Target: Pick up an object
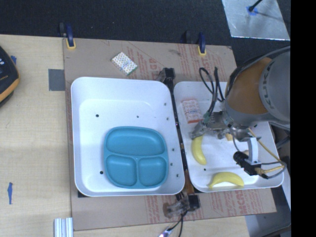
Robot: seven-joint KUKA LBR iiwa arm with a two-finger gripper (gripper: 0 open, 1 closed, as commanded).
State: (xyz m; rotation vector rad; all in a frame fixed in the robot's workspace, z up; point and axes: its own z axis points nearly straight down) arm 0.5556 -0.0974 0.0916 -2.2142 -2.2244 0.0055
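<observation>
Two yellow bananas lie in the right bin (186, 174). One banana (198, 150) stands nearly upright in the picture near the bin's left side; the other banana (226, 180) lies along the front wall. A small red and white packet (190, 110) rests flat toward the bin's back left. My gripper (201, 130) is low in the right bin, just above the top end of the first banana, beneath the grey arm with its orange band (247, 90). No object shows between the fingers.
The left bin (81, 132) holds a blue divided plate (136, 156). A small patterned packet (124, 62) lies on the cardboard behind the bins. Black cables (210, 83) hang over the right bin's back. A yellow and black device (7, 78) sits at the far left.
</observation>
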